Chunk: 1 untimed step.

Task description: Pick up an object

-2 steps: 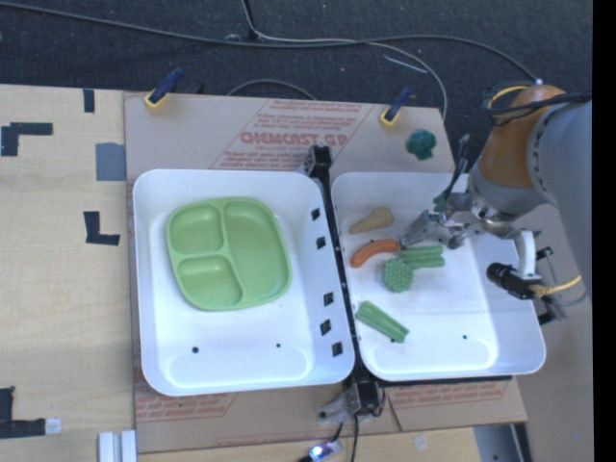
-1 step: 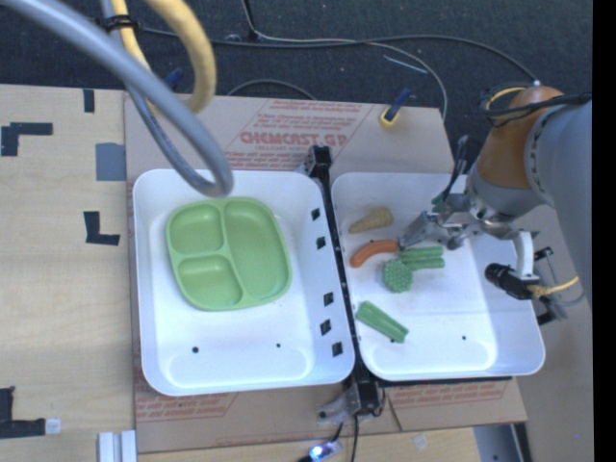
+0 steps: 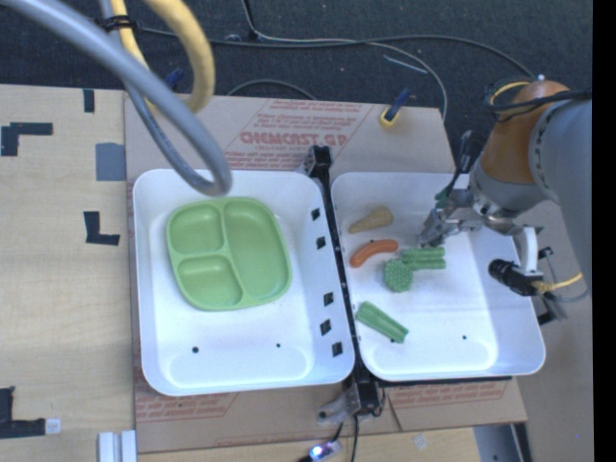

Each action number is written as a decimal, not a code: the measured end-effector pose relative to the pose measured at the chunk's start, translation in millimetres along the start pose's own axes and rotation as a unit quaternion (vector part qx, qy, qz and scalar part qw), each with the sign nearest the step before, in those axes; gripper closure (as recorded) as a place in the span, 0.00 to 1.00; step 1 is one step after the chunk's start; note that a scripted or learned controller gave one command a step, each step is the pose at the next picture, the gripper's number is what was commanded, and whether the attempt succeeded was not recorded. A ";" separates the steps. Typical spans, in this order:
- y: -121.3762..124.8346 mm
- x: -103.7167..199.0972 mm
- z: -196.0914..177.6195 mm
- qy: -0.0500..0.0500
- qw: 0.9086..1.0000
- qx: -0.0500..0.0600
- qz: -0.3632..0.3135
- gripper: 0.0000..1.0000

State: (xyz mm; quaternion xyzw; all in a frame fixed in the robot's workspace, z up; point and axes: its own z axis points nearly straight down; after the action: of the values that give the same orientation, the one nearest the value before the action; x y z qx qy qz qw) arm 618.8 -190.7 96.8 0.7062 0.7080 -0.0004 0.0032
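Note:
The right bin (image 3: 481, 349) holds several toy foods: a tan piece (image 3: 371, 221), an orange carrot-like piece (image 3: 372, 251), a green broccoli-like piece (image 3: 407, 268) and a flat green piece (image 3: 381, 321). My gripper (image 3: 435, 230) reaches down into this bin from the right, its tip right above the stalk end of the broccoli piece. The grey arm with its orange band (image 3: 515, 133) stands over the bin's right side. I see nothing clearly held between the fingers.
The left bin (image 3: 154, 349) carries a green divided plate (image 3: 228, 252). A grey hose (image 3: 144, 85) and a yellow hose (image 3: 178, 17) cross the upper left. Cables run over the cardboard behind the bins. A black divider (image 3: 332, 277) separates the bins.

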 end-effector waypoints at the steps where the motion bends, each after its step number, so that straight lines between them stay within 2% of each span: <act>1: 9.1 4.3 -57.9 0.002 1.000 0.000 0.000 1.00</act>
State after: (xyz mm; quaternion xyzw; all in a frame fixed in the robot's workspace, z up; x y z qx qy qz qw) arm 627.7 -186.1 154.7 0.7064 0.7078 0.0009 0.0014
